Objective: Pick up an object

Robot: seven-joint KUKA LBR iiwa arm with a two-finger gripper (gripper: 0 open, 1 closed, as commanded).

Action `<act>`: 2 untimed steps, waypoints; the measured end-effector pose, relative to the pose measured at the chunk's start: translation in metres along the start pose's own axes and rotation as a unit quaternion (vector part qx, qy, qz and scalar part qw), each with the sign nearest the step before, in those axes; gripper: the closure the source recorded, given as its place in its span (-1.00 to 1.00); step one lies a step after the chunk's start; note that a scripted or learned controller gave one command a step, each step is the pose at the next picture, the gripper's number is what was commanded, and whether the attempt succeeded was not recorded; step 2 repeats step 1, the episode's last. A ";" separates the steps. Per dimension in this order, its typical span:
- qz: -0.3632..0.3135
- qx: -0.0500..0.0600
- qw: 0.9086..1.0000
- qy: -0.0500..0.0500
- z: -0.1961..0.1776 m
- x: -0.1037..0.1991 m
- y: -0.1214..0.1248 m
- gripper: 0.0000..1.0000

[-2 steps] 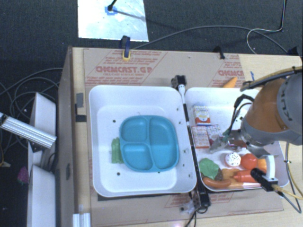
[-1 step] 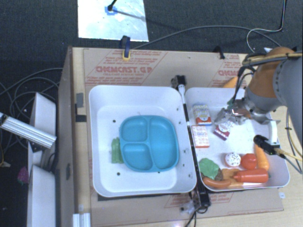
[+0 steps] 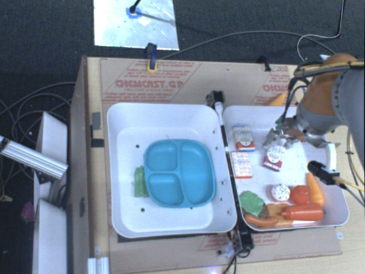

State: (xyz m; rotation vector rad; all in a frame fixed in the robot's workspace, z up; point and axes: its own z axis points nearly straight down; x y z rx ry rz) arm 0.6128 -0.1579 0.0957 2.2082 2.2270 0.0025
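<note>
So the arm's gripper (image 3: 280, 137) is hovering right over a small red-and-white packet (image 3: 274, 157) mid right bin (image 3: 341, 213), looks like the approach step. Can't tell the finger state. Next it's needing to drop straight down and clamp.

Two white bins (image 3: 122, 153) are sitting under my arm, holding one blue divided plate (image 3: 179, 173), three small cartons (image 3: 242, 165) and one carrot (image 3: 315, 190).
</note>
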 end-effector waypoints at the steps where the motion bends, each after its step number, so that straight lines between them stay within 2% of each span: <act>1: 0.001 0.000 1.000 0.002 -0.090 0.096 0.019 1.00; 2: 0.001 0.000 1.000 0.002 -0.090 0.096 0.019 1.00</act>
